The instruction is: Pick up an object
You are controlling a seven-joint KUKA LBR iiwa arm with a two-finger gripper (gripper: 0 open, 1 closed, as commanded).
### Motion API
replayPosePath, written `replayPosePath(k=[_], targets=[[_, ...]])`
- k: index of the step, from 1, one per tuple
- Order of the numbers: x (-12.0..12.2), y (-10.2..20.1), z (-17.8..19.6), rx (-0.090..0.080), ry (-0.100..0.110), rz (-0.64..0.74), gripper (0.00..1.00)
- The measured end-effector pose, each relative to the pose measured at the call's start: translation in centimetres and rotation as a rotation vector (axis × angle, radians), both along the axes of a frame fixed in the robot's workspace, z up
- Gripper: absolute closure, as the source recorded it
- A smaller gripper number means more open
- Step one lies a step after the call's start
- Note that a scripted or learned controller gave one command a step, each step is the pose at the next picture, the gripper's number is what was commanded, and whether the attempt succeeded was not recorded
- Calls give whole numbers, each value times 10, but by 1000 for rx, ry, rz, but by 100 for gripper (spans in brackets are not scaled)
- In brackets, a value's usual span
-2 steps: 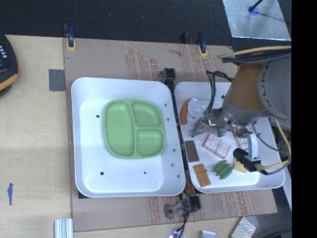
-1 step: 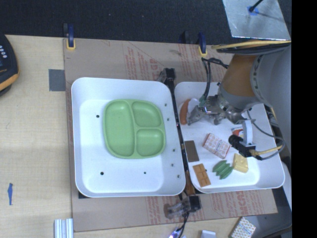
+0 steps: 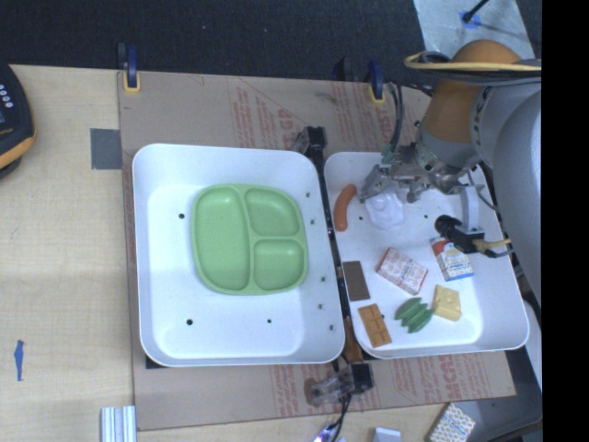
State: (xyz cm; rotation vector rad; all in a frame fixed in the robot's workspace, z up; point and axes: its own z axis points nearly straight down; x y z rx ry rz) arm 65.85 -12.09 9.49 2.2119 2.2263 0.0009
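Observation:
My gripper [image 3: 390, 184] hangs low over the back of the right bin [image 3: 497, 334]. Just below it in the view lies a pale, translucent thing [image 3: 386, 212], too blurred to name, and I cannot tell whether the gripper touches it. An orange-red sausage [image 3: 342, 206] lies to the gripper's left, near the bin's left wall. Farther forward lie a pink-and-white packet [image 3: 401, 271], a small red-and-white box [image 3: 454, 263], a yellow cheese piece [image 3: 447, 303], green pea pods [image 3: 414, 315], a brown cracker [image 3: 373, 324] and a dark flat rectangle [image 3: 354, 281].
The left bin [image 3: 156, 330] holds a green divided plate [image 3: 249, 238]. The grey arm with its orange band [image 3: 453, 109] comes in from the back right, over the right bin's far corner. A yellow-and-black device [image 3: 11, 118] sits at the bench's left edge.

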Motion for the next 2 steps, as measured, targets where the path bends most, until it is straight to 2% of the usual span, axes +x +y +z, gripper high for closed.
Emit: replayPosePath(k=[1, 2], targets=[[-64, 24, -4, 3, 13, -4, 0], [-1, 13, -3, 2, 10, 2, 0]])
